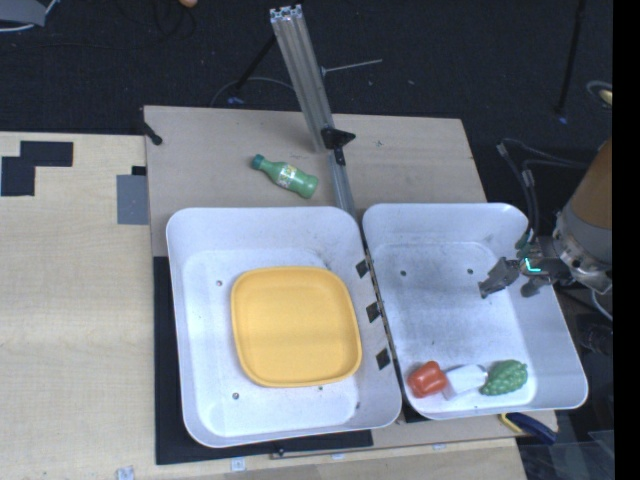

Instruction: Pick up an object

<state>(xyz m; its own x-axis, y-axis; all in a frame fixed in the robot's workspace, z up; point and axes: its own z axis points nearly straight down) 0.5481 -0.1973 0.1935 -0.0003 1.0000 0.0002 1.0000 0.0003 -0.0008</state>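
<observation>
Claw (512, 278): poised over the right bin's (440, 230) right side, fingers spread, nothing between them.
Arm (590, 218): entering from the right, orange band visible above the wrist.
Right bin contents: red pepper (427, 378), small white piece (465, 380) and green bumpy item (504, 376), lined up along the near wall, well apart from the claw.
Left bin (195, 268): holding a yellow plate (296, 325), lying flat.
Surface (400, 158): green bottle (285, 176) on its side behind the bins, beside a slanted metal rail (305, 68).
</observation>
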